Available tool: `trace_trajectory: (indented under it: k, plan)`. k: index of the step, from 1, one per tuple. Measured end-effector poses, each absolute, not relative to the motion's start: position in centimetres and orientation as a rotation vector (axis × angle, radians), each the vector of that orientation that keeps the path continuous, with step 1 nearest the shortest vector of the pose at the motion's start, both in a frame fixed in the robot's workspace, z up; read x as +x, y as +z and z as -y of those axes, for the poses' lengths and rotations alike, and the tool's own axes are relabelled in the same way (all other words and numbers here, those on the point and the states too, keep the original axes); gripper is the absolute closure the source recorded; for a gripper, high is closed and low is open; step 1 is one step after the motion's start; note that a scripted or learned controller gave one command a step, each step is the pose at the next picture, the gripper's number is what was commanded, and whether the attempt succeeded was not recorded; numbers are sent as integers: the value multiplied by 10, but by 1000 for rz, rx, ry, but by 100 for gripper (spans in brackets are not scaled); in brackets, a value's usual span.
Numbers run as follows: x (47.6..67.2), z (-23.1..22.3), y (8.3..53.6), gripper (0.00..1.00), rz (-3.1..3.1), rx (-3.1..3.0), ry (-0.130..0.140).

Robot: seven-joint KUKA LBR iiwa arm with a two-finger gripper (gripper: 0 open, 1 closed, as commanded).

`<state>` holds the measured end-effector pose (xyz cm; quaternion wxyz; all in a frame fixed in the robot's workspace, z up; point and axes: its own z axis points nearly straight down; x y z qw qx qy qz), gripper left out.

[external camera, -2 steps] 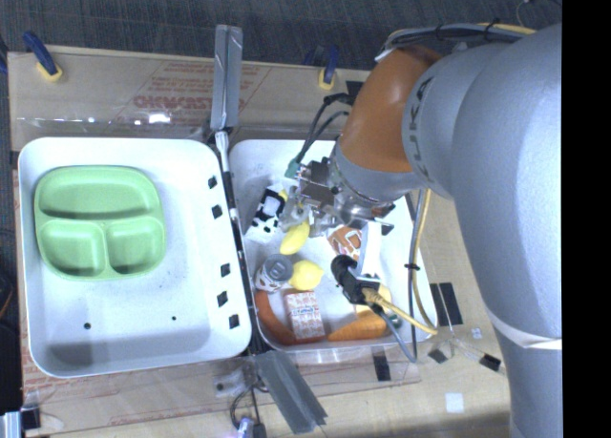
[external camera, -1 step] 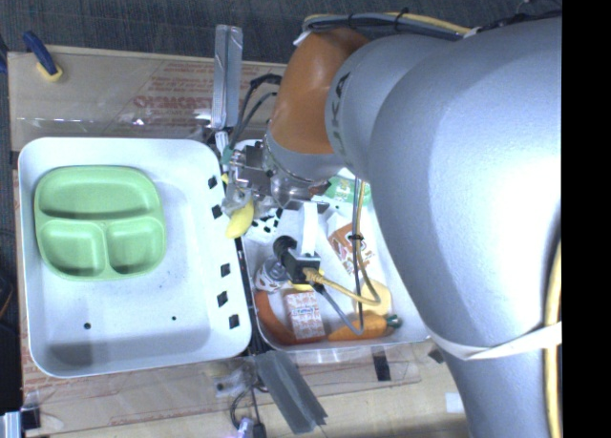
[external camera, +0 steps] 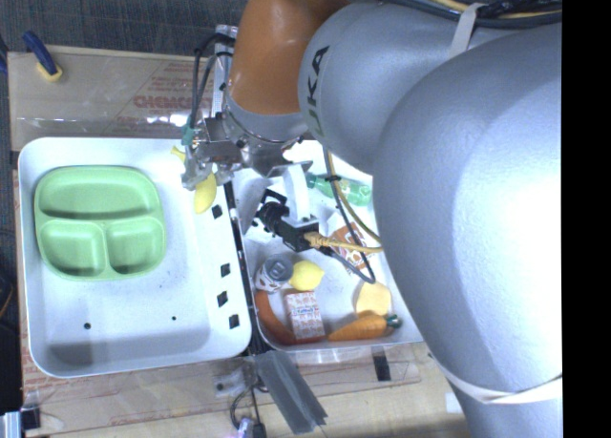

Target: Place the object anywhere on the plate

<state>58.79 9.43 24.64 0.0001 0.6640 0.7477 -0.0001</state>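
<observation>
Hanging over the right edge of the left bin (external camera: 57, 350), the gripper (external camera: 203, 178) pinches a small yellow object (external camera: 204, 196) between its fingers. Left of it lies the green plate (external camera: 95, 221), well apart. White letters "KA" mark the arm (external camera: 315, 93); the packet (external camera: 304, 317) label in the right bin (external camera: 382, 345) is too small to read.

The plate (external camera: 95, 221) lies in the left bin (external camera: 143, 331), toward its upper left. The right bin (external camera: 250, 283) touches it at frame centre — a lemon (external camera: 306, 276), a carrot (external camera: 358, 328) and a can (external camera: 275, 272) crowd its lower part, under the arm (external camera: 430, 140).
</observation>
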Motion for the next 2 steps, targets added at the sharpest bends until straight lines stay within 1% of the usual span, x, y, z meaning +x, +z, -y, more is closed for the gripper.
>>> trace_trajectory:
  k: [1,2]
  plan:
    - [592,-153,231,100,-2375,2056,-1]
    - [592,-177,206,100,-2319,2123,-7]
